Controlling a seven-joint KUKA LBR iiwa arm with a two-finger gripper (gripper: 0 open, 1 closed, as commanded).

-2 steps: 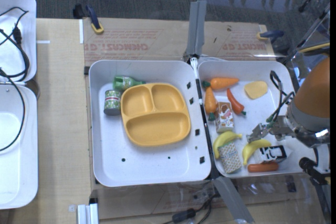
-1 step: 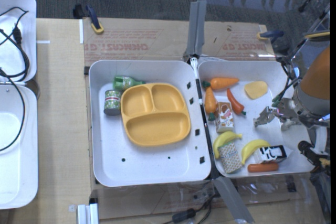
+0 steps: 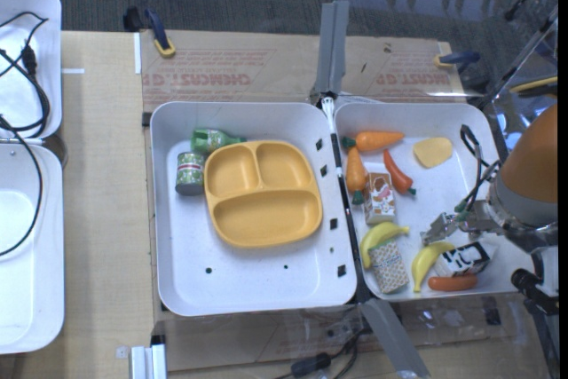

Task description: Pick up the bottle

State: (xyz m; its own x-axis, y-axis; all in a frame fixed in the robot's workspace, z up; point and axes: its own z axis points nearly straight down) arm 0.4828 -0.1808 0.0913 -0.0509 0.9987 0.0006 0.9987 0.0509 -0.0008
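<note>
The green plastic bottle (image 3: 213, 139) lies on its side in the left shallow white bin (image 3: 169, 217), up near that bin's far left corner, just beside the far left rim of the yellow three-compartment plastic plate (image 3: 263, 191). A small cylindrical can with a green label (image 3: 189, 172) stands just in front of the bottle, next to the plate's left edge. The plate takes up the middle of this bin.

The grey arm with its orange band (image 3: 531, 164) reaches in over the right shallow white bin (image 3: 444, 122), well apart from the bottle. Its end effector (image 3: 441, 228) is low over the near right part of that bin, and whether it is released or clenched cannot be told at this size; nothing can be seen between its parts.

In the right bin, an orange toy carrot (image 3: 378, 139) lies along the far edge, with a pale yellow flat piece (image 3: 432, 152) to its right. A second orange carrot (image 3: 356, 169) and a red toy chili pepper (image 3: 397, 173) lie below them, beside a small printed carton (image 3: 380, 196). Nearer the front edge are a yellow toy banana (image 3: 382, 237), a speckled beige packet (image 3: 389, 267), a second yellow banana (image 3: 426, 262), a black-and-white object (image 3: 466, 257) and a red-orange sausage-shaped piece (image 3: 452, 283).

The two bins sit touching side by side on the wooden tabletop (image 3: 98, 191).
</note>
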